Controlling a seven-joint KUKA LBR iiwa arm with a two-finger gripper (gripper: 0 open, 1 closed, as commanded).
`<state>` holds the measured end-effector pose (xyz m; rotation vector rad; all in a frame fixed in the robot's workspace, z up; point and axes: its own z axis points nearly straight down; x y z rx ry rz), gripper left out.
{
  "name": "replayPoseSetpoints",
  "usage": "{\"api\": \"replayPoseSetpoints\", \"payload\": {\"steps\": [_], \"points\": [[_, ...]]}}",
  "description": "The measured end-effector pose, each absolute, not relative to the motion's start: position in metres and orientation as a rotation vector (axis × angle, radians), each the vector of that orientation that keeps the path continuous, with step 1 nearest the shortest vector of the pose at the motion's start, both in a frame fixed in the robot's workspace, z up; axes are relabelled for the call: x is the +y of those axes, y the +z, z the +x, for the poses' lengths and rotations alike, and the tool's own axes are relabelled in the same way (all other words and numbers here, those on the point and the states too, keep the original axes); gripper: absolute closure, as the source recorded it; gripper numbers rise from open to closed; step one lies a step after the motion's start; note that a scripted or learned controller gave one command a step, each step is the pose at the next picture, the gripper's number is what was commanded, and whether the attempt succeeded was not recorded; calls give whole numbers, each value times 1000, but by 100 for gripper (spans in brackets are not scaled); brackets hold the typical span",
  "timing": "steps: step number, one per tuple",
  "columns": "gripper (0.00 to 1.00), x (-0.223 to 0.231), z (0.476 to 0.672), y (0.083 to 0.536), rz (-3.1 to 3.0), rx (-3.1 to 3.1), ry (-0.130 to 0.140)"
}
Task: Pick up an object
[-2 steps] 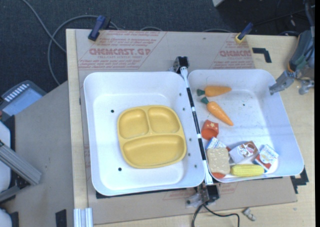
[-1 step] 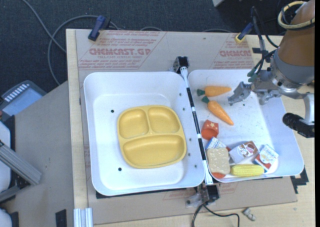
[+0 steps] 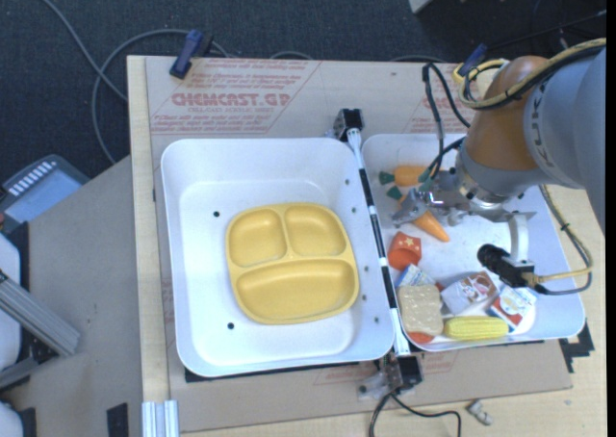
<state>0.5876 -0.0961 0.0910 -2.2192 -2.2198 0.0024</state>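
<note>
My gripper [image 3: 422, 204] hangs low in the upper left part of the right bin [image 3: 568, 315], below the arm's orange band [image 3: 500, 141]. An orange carrot [image 3: 434, 227] lies right under and beside it, touching or nearly so. Another orange piece with a green top [image 3: 406, 175] lies just behind the gripper. A red tomato-like piece [image 3: 405, 250] sits in front of it near the bin's left wall. Nothing is visibly held.
At the right bin's front lie a bread slice [image 3: 421, 310], a corn cob [image 3: 476, 329] and two small packets [image 3: 474, 289] [image 3: 515, 305]. A black cable fitting [image 3: 500, 264] hangs over them. The left bin [image 3: 192, 185] holds a yellow divided plate [image 3: 289, 262].
</note>
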Motion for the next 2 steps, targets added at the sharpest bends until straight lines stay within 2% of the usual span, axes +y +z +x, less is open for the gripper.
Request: {"api": "replayPoseSetpoints", "payload": {"steps": [1, 2], "points": [[100, -96, 589, 102, -2222, -2222, -1], [100, -6, 554, 185, -2220, -2223, -1]]}}
